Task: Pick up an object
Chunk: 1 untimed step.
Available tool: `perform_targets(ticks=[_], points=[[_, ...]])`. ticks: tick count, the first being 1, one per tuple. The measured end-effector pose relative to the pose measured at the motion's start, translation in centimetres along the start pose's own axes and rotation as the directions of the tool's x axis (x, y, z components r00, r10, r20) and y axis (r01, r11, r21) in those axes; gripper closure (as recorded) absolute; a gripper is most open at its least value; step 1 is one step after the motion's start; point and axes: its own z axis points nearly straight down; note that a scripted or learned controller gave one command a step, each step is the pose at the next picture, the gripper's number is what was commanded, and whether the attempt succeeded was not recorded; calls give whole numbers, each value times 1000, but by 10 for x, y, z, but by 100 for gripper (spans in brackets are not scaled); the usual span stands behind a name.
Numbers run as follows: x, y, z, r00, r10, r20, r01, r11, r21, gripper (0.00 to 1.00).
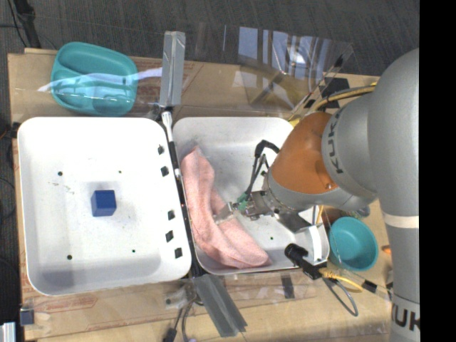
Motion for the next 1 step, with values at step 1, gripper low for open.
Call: perform_targets(ticks=[1], points=[[37,11,4,1000,5,1,-5,1000,0,0]])
